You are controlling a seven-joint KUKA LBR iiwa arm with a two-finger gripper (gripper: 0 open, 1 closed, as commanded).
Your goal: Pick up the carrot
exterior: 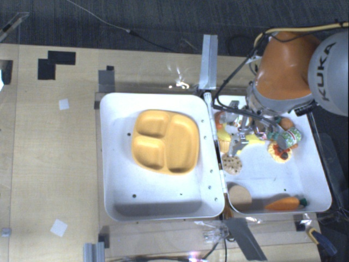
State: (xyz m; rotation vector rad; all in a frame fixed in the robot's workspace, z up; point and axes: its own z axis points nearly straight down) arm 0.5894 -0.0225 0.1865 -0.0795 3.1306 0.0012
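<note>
The carrot (282,203), orange with a small green top at its right end, lies flat along the front wall of the right bin (322,184). My gripper (238,144) hangs over the left part of that bin near its back, well away from the carrot and just above a chocolate-chip cookie (232,164). The wrist and the orange band hide the bin's back right corner.
A round brown piece (239,192) lies just left of the carrot. Yellow food pieces (221,130) and a colourful cluster (283,142) crowd the space around the gripper. The left bin (112,162) holds a yellow divided plate (165,141).
</note>
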